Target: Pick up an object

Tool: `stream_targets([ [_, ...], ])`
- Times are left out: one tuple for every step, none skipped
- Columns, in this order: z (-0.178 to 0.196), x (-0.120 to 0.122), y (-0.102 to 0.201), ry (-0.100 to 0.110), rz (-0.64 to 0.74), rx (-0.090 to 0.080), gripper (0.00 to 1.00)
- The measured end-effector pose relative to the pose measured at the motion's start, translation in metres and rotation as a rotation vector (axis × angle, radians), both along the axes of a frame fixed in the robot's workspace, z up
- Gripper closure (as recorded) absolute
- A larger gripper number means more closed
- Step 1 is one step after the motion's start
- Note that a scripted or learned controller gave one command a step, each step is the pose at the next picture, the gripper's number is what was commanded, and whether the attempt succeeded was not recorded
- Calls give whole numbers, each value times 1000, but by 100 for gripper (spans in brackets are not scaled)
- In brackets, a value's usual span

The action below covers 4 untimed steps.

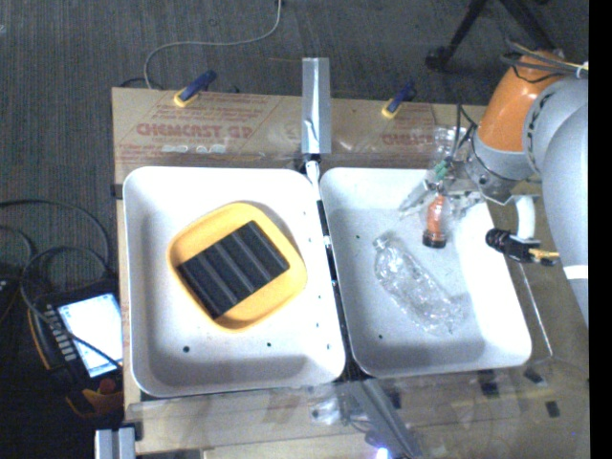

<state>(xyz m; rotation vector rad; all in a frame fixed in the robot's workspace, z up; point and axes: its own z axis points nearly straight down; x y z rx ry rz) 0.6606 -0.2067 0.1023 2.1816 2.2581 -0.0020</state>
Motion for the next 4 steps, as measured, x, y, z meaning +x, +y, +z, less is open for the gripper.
stream_targets([
  [0,-4,-8,-9,191,11,0],
  [100,-43,-16,1,409,0,0],
  [2,-31,72,0,466,1,0],
  [11,-31,74,-1,467,5,100],
])
